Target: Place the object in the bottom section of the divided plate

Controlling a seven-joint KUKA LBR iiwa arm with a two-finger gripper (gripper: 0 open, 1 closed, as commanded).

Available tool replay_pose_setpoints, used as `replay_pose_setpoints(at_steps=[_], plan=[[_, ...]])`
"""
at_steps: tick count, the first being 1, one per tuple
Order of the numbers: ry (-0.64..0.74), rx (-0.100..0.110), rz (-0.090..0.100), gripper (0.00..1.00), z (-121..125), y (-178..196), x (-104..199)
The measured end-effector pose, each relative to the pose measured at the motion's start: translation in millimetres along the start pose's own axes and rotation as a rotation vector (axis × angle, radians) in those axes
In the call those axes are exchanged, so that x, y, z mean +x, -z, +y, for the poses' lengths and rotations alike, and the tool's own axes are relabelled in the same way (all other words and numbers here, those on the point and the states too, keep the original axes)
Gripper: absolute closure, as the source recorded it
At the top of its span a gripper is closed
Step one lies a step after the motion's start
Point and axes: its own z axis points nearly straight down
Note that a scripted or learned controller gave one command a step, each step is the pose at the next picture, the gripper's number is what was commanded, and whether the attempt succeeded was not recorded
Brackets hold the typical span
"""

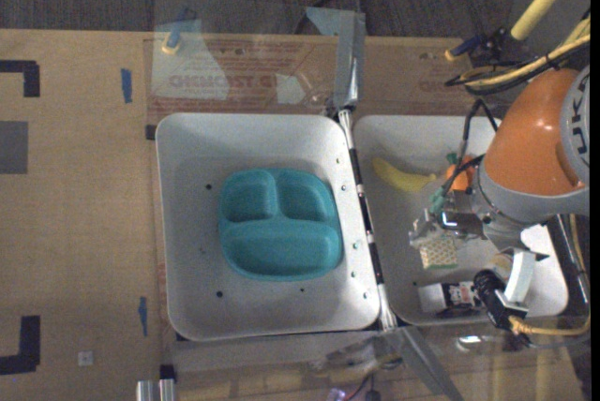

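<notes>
Clearly little is done: the teal plate (279,223) has all 3 sections bare, while the gripper (439,232), grip state unreadable, hovers over the right bin (403,291).

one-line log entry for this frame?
arm: over right bin | gripper: above waffle-like piece | banana: right bin | teal divided plate: left bin

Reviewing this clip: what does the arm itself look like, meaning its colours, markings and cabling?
The arm is a rounded grey body with a broad orange band above the wrist, and part of some dark lettering shows at the view's right edge. Yellow and black cables run along its upper side. The gripper below is a small metallic assembly.
</notes>
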Motion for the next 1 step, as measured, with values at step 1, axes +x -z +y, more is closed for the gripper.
replay_pose_setpoints(at_steps=[1], plan=[[-0.134, 0.003, 0.000, 1.00, 6.6, -0.4, 119.1]])
